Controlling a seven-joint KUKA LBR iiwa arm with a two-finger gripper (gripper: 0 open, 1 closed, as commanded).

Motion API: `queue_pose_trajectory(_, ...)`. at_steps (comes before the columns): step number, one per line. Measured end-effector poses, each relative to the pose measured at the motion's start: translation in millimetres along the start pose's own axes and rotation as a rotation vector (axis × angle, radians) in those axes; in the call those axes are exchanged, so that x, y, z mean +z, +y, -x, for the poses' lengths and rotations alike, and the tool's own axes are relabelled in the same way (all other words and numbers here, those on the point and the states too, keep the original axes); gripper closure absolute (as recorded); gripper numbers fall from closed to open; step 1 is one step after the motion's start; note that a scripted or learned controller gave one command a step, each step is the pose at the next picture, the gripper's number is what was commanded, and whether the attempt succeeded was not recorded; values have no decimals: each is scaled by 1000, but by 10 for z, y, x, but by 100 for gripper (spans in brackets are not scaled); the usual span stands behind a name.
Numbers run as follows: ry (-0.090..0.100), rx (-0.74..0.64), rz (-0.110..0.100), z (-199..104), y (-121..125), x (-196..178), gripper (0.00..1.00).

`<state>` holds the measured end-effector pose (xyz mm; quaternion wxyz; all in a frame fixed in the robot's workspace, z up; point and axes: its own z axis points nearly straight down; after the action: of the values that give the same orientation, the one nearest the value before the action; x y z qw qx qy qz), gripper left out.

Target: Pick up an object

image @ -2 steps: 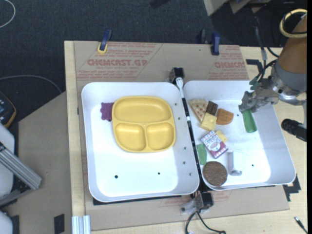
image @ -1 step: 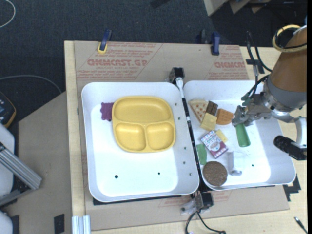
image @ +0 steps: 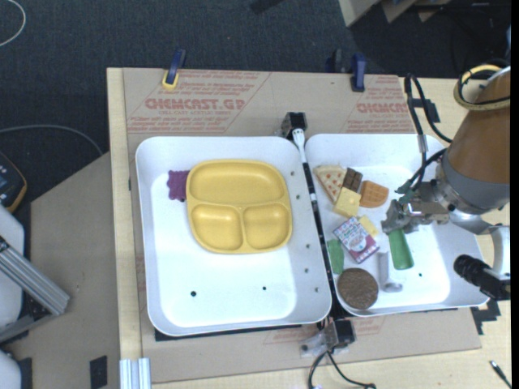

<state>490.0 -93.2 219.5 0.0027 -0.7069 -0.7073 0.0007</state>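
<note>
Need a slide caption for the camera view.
End effector over the right bin's toy food; yellow divided plate in the left bin.

My single fixed camera looked down at a slant from above the cardboard-topped bench (image: 243, 96), far enough back to frame both shallow white plastic bins (image: 162, 217) and dark floor beyond; my grey, orange-banded arm (image: 478, 152) entered from its right.

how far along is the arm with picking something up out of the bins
Nothing looks picked yet. The two-finger gripper is low in the right white bin, just above the green cylindrical piece, with nothing visibly between its fingers. The brown round cookie and the yellow divided plate lie untouched. Closing on something and lifting remain.
</note>
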Motion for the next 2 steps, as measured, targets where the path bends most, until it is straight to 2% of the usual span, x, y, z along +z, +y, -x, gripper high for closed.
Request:
queue_pose_trajectory(1,-1,-1,3,-149,-110,-148,100)
queue_pose_trajectory(2,-2,-1,5,-229,-67,-133,100)
